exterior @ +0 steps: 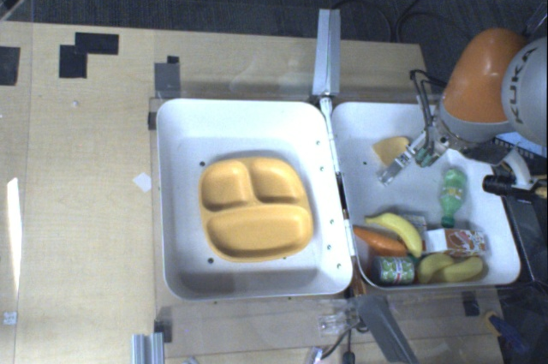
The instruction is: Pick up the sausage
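One tool (pixel 401 167) | grip state unclear | sausage (pixel 379 241) partly under banana (pixel 399 229)

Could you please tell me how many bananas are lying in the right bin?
2. One banana lies in the right bin beside the orange sausage; a second banana lies along the front wall. Others may hide beneath the pile.

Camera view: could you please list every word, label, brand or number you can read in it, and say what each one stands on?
"KU": the start of a brand name on the arm, at the frame's edge; the rest is cut off.
Can: printed label, too small to read.
Carton: printed pack, too blurred to read.
Green bottle: label unreadable.
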Controlling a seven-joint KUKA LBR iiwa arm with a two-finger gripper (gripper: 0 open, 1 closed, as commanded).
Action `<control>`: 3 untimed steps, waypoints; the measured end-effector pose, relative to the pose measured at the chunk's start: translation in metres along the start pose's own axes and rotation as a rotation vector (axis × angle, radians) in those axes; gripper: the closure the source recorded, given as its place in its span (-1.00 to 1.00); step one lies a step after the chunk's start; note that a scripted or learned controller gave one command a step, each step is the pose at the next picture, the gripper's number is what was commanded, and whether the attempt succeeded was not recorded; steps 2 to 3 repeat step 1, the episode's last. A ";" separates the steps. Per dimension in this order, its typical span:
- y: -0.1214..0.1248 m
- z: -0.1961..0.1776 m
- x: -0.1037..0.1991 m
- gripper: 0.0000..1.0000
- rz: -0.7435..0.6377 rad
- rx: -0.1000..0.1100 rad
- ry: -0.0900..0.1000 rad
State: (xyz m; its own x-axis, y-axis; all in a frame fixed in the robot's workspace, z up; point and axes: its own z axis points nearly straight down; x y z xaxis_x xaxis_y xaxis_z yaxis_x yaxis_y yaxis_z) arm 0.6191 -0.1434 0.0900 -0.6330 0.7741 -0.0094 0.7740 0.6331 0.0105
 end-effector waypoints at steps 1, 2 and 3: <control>0.017 0.001 -0.036 -1.00 -0.639 0.003 0.004; 0.017 0.001 -0.036 -1.00 -0.639 0.003 0.004; 0.017 0.001 -0.036 -1.00 -0.639 0.003 0.004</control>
